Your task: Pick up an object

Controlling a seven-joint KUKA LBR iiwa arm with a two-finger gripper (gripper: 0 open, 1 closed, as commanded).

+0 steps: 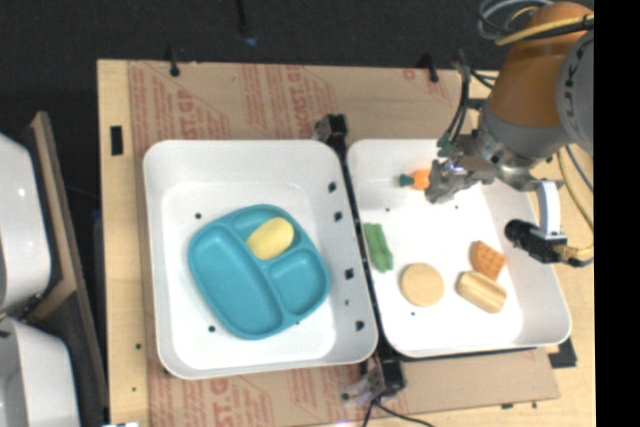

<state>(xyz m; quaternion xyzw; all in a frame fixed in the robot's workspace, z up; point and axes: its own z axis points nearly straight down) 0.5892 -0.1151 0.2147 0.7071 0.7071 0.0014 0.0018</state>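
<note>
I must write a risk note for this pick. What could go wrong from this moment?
1. The hand is low over the small orange piece near the right bin's back wall; it may push the piece away and close on nothing.
2. The piece is small, so it may slip out when lifted.

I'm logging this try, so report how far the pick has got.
Done: the gripper has reached the right bin and sits low beside the small orange and green piece near the bin's far edge. In hand: nothing visibly held. Left: the grasp and lift. The green piece, round tan disc, bread roll and waffle piece lie on the bin floor.
</note>
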